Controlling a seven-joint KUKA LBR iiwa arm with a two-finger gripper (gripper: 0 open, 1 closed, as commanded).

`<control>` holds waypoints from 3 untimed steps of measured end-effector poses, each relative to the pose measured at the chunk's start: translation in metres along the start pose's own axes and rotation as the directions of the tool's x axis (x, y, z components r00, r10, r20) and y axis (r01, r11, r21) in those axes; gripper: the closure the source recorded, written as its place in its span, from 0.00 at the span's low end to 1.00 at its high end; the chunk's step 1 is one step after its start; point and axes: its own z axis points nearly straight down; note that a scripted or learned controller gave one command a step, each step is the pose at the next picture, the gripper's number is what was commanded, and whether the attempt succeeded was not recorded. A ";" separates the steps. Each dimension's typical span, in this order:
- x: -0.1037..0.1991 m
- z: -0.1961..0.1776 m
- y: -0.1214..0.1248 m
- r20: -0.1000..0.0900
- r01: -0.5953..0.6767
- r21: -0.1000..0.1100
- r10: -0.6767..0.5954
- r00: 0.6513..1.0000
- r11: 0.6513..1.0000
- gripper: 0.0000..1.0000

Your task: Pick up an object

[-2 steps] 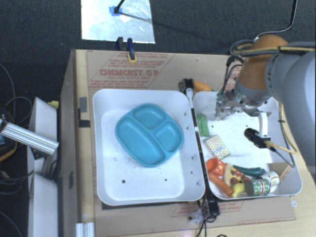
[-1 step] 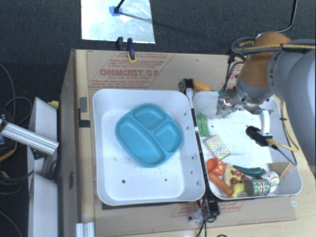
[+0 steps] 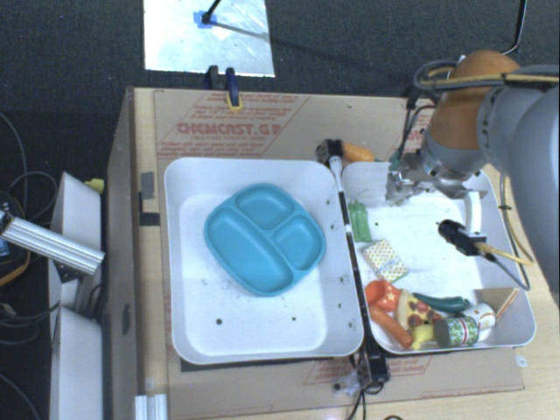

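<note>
Gripper (image 3: 401,185) hangs over the right bin's (image 3: 420,226) far corner; whether it is open, I cannot tell. Nearest things lie toward the camera: green packet (image 3: 358,220), checkered block (image 3: 385,259).

Grey, rounded arm (image 3: 525,125), smooth and matte, with a broad orange band (image 3: 468,103) ahead of a grey wrist section. Thin yellow and dark cables (image 3: 472,75) looped over the orange part, running back along the casing. Small metallic gripper (image 3: 401,185) at the tip, dull silver with darker fittings, too small and blurred for screws or markings.
</note>
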 end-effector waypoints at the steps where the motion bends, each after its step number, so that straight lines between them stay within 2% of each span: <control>1: 0.151 -0.068 -0.006 -0.002 -0.003 0.008 0.003 1.000 1.000 1.00; 2: 0.128 -0.067 0.011 0.001 -0.006 0.009 0.006 1.000 1.000 1.00; 3: 0.199 -0.106 0.023 -0.002 -0.001 0.007 0.001 1.000 1.000 1.00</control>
